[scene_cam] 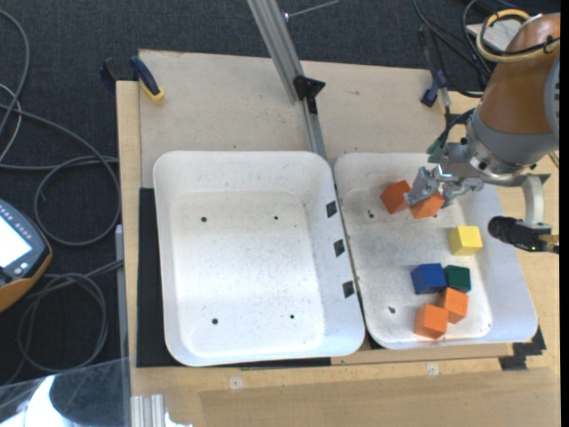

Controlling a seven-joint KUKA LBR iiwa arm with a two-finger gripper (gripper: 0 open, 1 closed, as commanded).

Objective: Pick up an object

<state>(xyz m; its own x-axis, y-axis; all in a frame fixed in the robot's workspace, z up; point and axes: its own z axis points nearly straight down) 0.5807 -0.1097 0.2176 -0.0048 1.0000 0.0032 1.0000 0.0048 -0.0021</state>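
My gripper (428,194) hangs over the upper part of the right bin (507,265), reaching in from the right. An orange block (428,206) sits tilted between its fingertips, and the fingers look shut on it. A second orange block (395,196) lies just to the left, touching or nearly touching the first. Lower in the same bin are a yellow block (465,239), a blue block (428,277), a green block (459,278) and two more orange blocks (433,320) clustered near the front rim.
The left bin (178,238) stands beside the right one, with a shared raised rim between them. A slanted metal pole (283,52) rises behind the bins. Blue clamps and cables lie around the bench edges.
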